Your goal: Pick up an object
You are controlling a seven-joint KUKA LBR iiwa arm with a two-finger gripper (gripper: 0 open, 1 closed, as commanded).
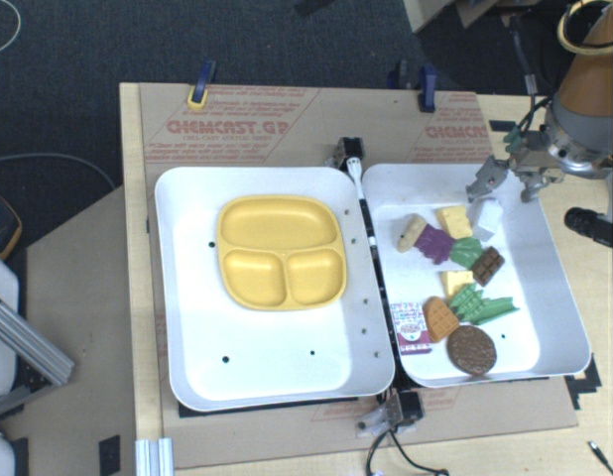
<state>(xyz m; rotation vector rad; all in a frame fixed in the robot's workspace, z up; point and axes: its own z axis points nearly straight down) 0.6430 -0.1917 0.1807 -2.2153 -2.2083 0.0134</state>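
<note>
The right bin (554, 266) holds a heap of toy food: a tan piece (413, 231), a yellow block (452, 220), a purple piece (435, 244), a brown bar (487, 264), a green leafy piece (482, 305), an orange waffle (440, 317) and a round brown cookie (472, 349). My gripper (507, 183) hangs over the bin's far right part, above and to the right of the heap. Its fingers (484, 179) stand apart, open, with nothing between them. A small white piece (485, 216) lies just below the left finger.
The left bin (187, 345) holds a yellow three-compartment plate (282, 251). A pink and white card (412, 325) lies at the right bin's near left edge. Clamps (198, 87) sit at the cardboard's far edge. The arm's orange band (589, 87) rises at the right.
</note>
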